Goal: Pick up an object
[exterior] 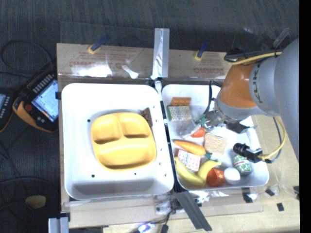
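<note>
Step in hand: approach / descent for the grasp, nothing picked yet as far as I can judge. The arm (252,89) reaches in from the right, and the gripper (208,121) sits low over the upper middle of the right bin (197,91). Can't tell if the gripper is spread or pressed together, since the wrist hides it from above. Nothing is visibly held.

No target is named, so any object counts. Likely candidates are right under or beside the gripper: a small orange piece (198,133) just below it, a square cracker (214,143) just below that, and a checkered box (179,113) to its left with a brown box (181,101) behind it.

The rest of the right bin is crowded. A carrot (189,147) lies across the middle. A patterned packet (188,159), banana (187,174), red tomato (215,177), white egg (232,174) and green ball (242,165) pack the near side, many of them touching.

The left bin (77,130) holds a yellow divided tray (124,140) and a small brown item (146,114) at its upper right corner, well apart from the gripper. Both bins sit on the desk (116,62).

Next move, my guess: finish the descent onto one item, close on it, then lift straight up. It calls for a clean single pick because the neighbours are tight and could get dragged or double-grabbed. Flat items like the cracker look hard to pinch.
</note>
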